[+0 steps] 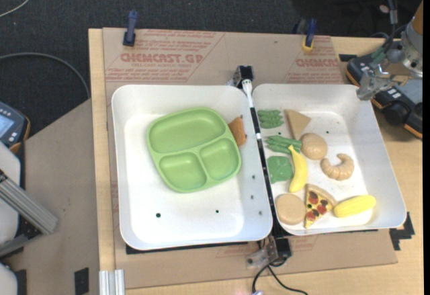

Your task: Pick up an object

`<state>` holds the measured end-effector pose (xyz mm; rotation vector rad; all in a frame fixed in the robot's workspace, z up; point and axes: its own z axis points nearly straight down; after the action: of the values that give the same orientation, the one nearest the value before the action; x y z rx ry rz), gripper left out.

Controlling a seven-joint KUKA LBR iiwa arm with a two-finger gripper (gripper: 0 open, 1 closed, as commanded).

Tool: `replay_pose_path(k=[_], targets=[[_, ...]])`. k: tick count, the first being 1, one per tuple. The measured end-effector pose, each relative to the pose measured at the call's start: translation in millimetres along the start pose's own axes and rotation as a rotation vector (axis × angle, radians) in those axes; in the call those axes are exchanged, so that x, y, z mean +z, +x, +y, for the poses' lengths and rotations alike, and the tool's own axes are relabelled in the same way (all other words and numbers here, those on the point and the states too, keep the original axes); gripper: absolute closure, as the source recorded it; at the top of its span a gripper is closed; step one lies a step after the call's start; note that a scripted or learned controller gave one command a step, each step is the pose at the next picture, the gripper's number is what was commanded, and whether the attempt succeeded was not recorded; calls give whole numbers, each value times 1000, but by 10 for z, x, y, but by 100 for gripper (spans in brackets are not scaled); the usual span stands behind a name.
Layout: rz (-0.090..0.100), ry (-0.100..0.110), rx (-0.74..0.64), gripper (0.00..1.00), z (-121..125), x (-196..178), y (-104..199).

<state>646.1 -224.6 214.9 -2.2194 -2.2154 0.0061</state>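
Note:
The right bin (376, 152) holds several toy foods: a banana (297, 167), a croissant (338, 166), a pizza slice (317, 205), a round tan bun (313, 146), a flat round biscuit (290, 208), a yellow oblong piece (355, 205), a tan wedge (295, 122) and green leafy pieces (270, 119). My gripper (369, 87) hangs over the bin's far right corner, apart from all the food. Nothing shows in its grasp.
The left bin (134, 206) bears a green divided plate (193, 149) with a small orange-brown piece (236, 130) beside it at the shared wall. Blue clamps (130, 28) pin the cardboard sheet at the back. Dark equipment (393, 102) sits right of the bins.

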Motion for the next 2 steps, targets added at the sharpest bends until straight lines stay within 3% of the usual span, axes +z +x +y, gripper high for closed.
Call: replay_pose_path(k=[2], targets=[[-8, -15, -5, 100, 30, -279, 12]])
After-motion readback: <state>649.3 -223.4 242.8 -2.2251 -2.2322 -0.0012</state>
